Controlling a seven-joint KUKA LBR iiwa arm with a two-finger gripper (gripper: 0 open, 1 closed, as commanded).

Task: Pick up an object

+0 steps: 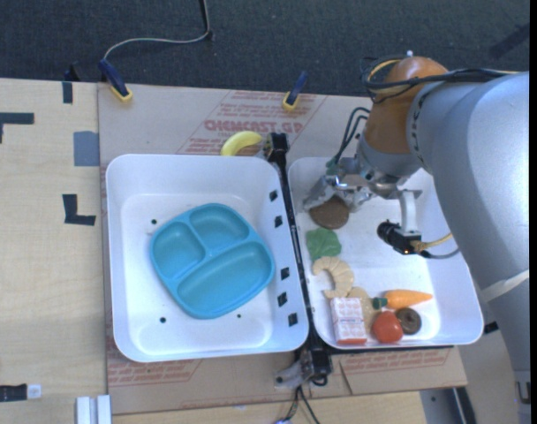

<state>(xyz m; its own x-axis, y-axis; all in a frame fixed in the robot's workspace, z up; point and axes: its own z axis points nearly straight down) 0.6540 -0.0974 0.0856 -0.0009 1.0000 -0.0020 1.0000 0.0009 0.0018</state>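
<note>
The arm (480, 157) is showing a broad, smooth grey shell. An orange band (394, 104) is ringing its wrist, with black cables (383, 69) looping around it.

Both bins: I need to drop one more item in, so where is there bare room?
Left bin: bare floor all round the blue divided plate, widest along the left wall and front. Right bin: crowded along its left and front with the carrot, tomato and carton; a bare patch lies right of the green piece.
</note>
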